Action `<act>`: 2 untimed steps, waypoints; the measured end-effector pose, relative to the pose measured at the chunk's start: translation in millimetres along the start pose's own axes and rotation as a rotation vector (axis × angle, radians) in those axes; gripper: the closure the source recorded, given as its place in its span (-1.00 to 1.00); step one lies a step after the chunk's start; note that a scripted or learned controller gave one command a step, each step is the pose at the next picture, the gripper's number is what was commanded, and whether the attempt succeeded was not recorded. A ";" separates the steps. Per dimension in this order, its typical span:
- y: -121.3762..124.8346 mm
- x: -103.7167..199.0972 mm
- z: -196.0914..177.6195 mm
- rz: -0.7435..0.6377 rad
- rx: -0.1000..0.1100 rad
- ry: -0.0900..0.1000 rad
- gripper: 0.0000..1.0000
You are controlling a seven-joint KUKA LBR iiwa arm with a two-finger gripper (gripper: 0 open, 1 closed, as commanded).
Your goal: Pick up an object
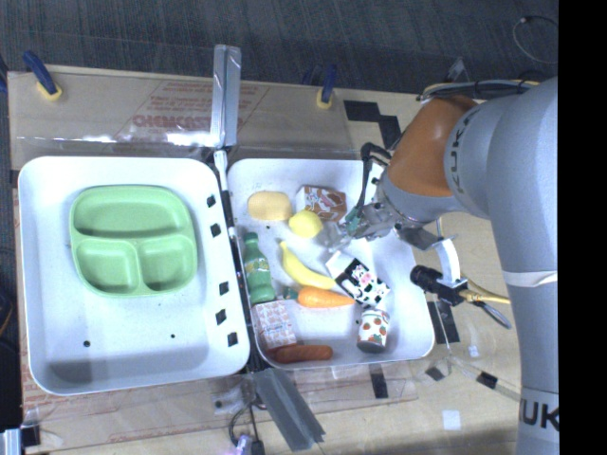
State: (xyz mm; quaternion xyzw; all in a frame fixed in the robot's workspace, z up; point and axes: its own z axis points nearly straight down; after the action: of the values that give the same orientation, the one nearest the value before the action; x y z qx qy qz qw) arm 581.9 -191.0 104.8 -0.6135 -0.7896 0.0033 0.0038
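The right bin (403, 344) holds several small food toys. A yellow lemon (304, 224), a banana (303, 268) and an orange carrot (324, 299) lie in its middle. A black-and-white cow-print carton (360, 281) lies beside the carrot, with a spotted cup (374, 328) below it. My gripper (349, 230) reaches down into this bin from the right. It hangs just right of the lemon and just above the carton. I see nothing held in it.
A snack packet (322, 200) and a pale yellow lump (268, 205) lie at the bin's back. A green bottle (256, 265), a pink packet (275, 322) and a sausage (302, 353) line its left and front. The left bin (47, 349) holds a green divided tray (133, 238).
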 end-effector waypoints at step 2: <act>0.6 -0.3 -7.6 -0.006 0.003 0.000 -1.00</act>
State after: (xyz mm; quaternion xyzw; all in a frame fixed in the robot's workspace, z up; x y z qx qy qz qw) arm 582.6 -191.1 112.4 -0.6111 -0.7915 0.0045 0.0046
